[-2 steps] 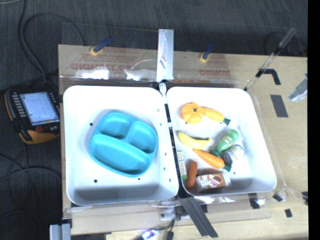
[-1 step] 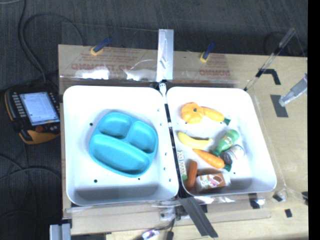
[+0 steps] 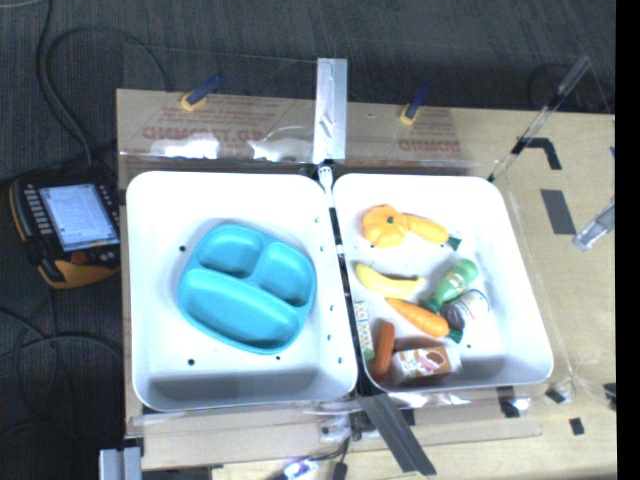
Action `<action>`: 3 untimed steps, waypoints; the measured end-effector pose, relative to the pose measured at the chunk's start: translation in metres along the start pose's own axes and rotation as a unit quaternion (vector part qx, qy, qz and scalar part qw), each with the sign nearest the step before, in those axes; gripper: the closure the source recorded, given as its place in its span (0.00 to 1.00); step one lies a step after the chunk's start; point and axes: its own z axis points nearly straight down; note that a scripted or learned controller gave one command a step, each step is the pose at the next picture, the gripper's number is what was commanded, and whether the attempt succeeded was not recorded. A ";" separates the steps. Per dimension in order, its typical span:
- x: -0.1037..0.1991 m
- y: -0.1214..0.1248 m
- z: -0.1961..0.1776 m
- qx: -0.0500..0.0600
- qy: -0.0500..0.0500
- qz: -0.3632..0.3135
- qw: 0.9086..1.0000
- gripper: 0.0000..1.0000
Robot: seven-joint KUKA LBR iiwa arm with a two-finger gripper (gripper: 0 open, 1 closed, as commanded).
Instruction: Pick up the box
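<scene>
Tan wooden bench [image 3: 580, 298], set on dark carpet [image 3: 100, 28] strewn with black cables. On the carpet off the bench's left edge, a handheld controller [image 3: 65, 223] with a lit screen and an orange underside. Along the far side of the bench, a clear plastic sheet pinned by two yellow-and-blue clamps [image 3: 200, 91], with an upright metal strip [image 3: 331, 108] between them, right above the seam where the two bins meet.

Left bin [image 3: 150, 368]: white, shallow, holding a blue divided plate [image 3: 248, 286] lying flat near its middle.

Right bin [image 3: 520, 298]: white as well, crowded along its left half. Toward the far wall, an orange-and-yellow toy squash [image 3: 385, 225]. Nearer, a yellow banana [image 3: 385, 280], a green bottle [image 3: 452, 283] lying tilted, an orange carrot [image 3: 418, 316], and a small can [image 3: 467, 308] just beside the bottle's lower end.

Box [image 3: 425, 360]: small carton, lying on its side at the near edge of the right bin, close to the near wall. Pale face with a brown and reddish printed label, long side running left to right. Just below the carrot and the can, apparently touching the carrot's tip. At its left end, a brown sausage-shaped toy [image 3: 382, 348] pressed between it and the bin's left wall. Resting free on the bin floor, nothing gripping it.

As for the hand, cannot tell whether released or clenched.
</scene>
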 end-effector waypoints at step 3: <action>-0.003 0.006 -0.015 -0.002 0.001 -0.201 0.980 1.00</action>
